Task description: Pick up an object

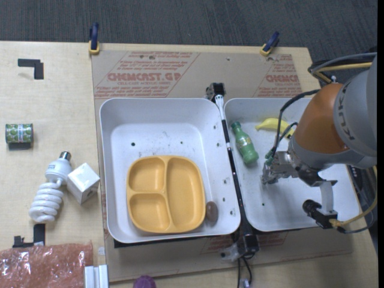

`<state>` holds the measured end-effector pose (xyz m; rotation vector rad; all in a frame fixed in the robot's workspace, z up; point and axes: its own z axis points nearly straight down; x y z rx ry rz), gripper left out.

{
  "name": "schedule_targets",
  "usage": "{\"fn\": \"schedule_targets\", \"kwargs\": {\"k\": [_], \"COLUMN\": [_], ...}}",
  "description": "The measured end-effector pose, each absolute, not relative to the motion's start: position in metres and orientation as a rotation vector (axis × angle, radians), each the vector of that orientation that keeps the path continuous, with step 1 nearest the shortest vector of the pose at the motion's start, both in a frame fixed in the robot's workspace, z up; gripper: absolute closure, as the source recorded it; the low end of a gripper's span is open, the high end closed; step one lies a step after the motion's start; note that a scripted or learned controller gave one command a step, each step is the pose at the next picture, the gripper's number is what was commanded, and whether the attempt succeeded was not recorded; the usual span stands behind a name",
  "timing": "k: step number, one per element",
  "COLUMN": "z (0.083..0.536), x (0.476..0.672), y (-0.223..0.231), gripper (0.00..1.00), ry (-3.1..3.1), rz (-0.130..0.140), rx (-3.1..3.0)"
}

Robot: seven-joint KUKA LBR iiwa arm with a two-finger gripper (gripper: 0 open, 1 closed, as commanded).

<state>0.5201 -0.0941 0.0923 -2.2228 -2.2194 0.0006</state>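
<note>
In the right bin (264,212) a green bottle (243,143) lies near the left wall, and a yellow banana (271,125) lies at the back, partly hidden by the arm. My gripper (270,174) hangs over the bin floor just right of and below the bottle, apart from it. I see nothing between its fingers. The left bin (120,131) holds a yellow divided plate (166,193) with a small brown object (211,211) at its right edge.
The grey arm with its orange band (321,128) covers the right bin's right half. On the bench to the left lie a white spiral bulb (49,191), a white cube (83,182), a green can (18,134) and a pink bag (42,266).
</note>
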Motion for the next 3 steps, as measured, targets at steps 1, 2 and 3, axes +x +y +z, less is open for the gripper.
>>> {"fn": "schedule_targets", "kwargs": {"k": [1,2,3], "z": [0.092,0.093,0.093], "x": [0.507,0.561,0.596], "y": [-0.107,-0.139,-0.111], "gripper": [0.0,0.0,0.0], "ry": [-2.22,-2.225,-2.225], "rz": [0.0,0.0,0.0], "rx": [-2.223,-2.22,-2.22]}}
